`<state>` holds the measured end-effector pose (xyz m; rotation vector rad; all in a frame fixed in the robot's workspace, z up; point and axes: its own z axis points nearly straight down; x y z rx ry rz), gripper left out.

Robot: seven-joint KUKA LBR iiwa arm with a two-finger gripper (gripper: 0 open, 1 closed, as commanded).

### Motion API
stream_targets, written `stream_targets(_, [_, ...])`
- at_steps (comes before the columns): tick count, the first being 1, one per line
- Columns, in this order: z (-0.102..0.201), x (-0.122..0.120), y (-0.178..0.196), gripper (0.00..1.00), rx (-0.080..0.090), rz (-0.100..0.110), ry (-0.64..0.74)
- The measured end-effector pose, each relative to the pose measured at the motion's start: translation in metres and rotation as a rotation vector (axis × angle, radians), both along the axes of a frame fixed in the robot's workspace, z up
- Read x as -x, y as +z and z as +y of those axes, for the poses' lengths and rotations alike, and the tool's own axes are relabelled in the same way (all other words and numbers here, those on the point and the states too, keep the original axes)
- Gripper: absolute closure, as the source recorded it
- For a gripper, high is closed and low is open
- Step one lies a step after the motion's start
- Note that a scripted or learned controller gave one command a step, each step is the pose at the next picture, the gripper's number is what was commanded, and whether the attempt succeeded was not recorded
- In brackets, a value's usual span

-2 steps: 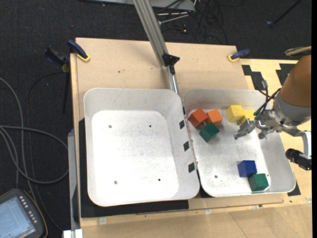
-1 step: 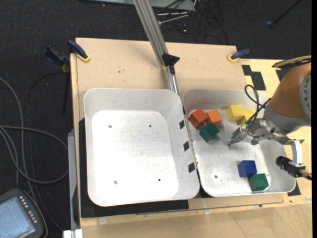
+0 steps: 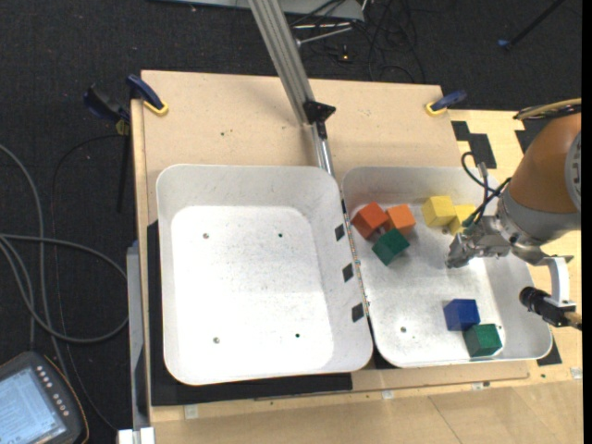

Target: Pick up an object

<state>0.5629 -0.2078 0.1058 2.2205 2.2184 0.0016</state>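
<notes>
Our gripper (image 3: 460,250) hangs low in the right bin (image 3: 421,345); we cannot tell whether it is apart or together, and nothing shows between its tips. We see the yellow block (image 3: 440,211) just beyond it toward the bin's far side, the nearest candidate.

Right bin (image 3: 421,351): I see blocks clustered upper left (image 3: 386,229) and lower right (image 3: 472,326); open floor lies between. Left bin (image 3: 185,248): unobstructed.
</notes>
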Motion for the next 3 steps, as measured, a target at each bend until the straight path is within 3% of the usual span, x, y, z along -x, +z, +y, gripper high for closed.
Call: stream_targets(3, [0.0,-0.003,0.152,1.0,0.002,-0.004,0.004])
